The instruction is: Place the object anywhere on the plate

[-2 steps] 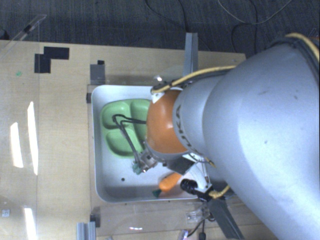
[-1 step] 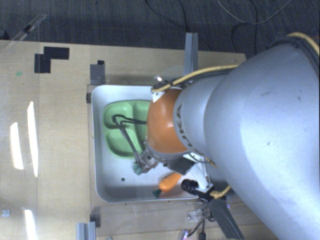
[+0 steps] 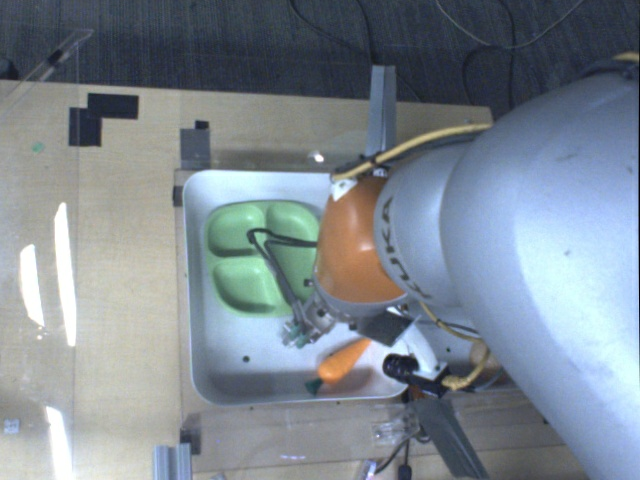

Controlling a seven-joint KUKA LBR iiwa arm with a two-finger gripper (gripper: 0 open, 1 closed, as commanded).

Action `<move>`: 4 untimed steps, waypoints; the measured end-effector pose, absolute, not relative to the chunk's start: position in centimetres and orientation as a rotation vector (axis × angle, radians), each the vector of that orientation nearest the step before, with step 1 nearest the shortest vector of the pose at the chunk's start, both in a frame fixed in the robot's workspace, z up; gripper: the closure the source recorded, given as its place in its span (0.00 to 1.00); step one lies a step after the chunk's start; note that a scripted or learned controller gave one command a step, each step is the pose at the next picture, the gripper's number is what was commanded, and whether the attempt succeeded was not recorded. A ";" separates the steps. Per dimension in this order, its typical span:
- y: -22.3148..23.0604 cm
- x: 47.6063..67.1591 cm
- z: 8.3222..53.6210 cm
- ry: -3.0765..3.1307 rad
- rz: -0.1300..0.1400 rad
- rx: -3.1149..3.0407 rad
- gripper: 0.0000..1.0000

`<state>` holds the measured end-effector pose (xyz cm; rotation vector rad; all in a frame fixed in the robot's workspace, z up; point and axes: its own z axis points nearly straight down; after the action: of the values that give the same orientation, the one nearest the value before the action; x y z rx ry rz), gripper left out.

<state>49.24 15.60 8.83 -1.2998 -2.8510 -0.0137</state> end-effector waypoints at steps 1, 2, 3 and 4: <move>13.8 48.8 15.5 -2.883 -0.003 -1.255 1.00; 19.8 49.2 9.2 -2.949 -0.021 -1.121 1.00; 21.0 49.1 9.0 -2.934 -0.016 -1.150 1.00; 21.5 54.2 10.8 -2.769 0.003 -1.467 1.00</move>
<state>54.21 21.52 10.80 -1.4667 -2.7695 0.0034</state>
